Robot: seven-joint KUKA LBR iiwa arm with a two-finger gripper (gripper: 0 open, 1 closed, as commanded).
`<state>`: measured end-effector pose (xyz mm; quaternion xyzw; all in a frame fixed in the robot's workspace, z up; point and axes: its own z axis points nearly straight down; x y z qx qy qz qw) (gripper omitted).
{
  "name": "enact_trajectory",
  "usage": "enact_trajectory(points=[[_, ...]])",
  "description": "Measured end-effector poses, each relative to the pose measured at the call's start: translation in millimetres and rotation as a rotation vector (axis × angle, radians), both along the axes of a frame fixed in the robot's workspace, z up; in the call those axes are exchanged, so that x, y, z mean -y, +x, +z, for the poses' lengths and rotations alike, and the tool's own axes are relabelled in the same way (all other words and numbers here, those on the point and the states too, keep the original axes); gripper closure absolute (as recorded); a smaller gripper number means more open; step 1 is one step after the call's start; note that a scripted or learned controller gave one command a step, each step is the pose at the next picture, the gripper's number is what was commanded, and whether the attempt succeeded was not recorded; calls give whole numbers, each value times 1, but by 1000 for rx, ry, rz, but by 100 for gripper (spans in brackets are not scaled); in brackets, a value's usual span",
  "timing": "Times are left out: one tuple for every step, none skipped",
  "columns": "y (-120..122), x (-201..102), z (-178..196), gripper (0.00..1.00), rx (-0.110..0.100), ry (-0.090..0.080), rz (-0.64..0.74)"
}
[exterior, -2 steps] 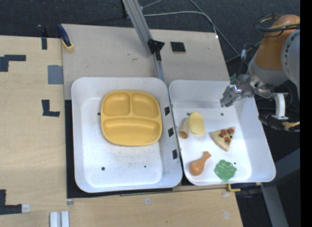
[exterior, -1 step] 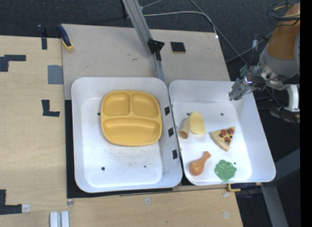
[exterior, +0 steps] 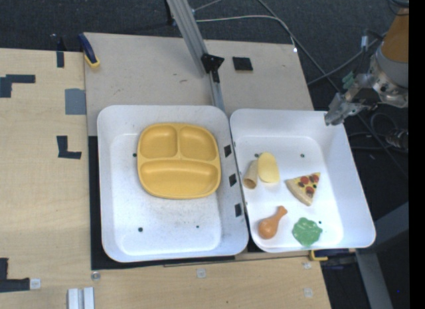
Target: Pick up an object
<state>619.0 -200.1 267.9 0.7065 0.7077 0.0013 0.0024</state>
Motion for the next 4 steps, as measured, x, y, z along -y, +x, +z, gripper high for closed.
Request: enact_trajectory(points=[[-7, -58, 2, 100, -6, 3, 4], [-19, -104, -15, 100, -8, 2, 2], [-32, -167, -19, 100, -8, 3, 5], [-42, -217, -34, 100, -9, 3, 5]])
